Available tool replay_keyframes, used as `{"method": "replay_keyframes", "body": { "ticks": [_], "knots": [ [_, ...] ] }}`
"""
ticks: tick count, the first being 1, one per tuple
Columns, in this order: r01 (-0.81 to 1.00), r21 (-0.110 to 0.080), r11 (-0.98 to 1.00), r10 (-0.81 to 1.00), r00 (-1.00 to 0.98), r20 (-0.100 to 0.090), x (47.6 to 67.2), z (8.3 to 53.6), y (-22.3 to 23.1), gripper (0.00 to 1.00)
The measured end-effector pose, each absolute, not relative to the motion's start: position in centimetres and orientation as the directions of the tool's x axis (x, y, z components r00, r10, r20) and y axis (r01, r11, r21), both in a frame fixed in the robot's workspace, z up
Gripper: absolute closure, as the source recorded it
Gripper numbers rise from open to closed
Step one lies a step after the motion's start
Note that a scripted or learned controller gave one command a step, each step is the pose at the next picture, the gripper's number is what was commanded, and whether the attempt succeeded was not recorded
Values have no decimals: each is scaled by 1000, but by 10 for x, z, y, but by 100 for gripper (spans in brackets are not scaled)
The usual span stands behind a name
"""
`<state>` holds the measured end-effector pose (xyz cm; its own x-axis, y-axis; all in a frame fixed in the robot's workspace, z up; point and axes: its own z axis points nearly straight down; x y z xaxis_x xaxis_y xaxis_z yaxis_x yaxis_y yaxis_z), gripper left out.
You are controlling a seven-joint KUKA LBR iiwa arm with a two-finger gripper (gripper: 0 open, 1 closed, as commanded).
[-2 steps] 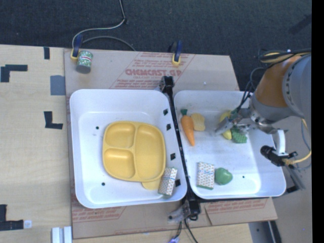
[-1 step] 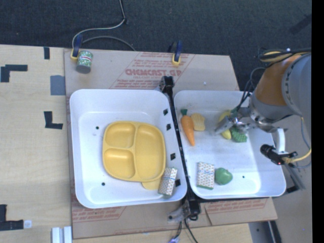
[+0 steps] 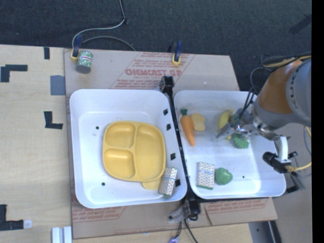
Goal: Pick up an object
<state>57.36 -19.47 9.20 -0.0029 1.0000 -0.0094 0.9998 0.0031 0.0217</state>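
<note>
Reaching in from the right, the tool (image 3: 232, 127) is low in the right bin (image 3: 253, 186), between the yellow banana (image 3: 224, 119) and the green textured piece (image 3: 241, 142), probably to take one of them. If it is apart or together, I cannot tell. The carrot (image 3: 188, 130) lies near the divider, well apart.

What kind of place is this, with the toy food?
Probably a robot lab, not a kitchen. A robot arm reaches over two white bins, toy food like a carrot lies in one, and cables and clamps hold the cardboard bench together.
</note>
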Motion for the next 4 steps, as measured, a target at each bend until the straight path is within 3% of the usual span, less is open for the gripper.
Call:
{"method": "replay_keyframes", "body": {
  "ticks": [1, 2, 3, 4],
  "knots": [
    [1000, 16, 3, 1000, -3, -5, 572, 91, -218, 0],
    [1000, 5, 3, 1000, -3, -1, 617, 86, -195, 0],
    [1000, 4, 4, 1000, -4, -1, 618, 97, -195, 100],
    [1000, 3, 1, 1000, -1, -2, 577, 87, -157, 100]
  ]
}}
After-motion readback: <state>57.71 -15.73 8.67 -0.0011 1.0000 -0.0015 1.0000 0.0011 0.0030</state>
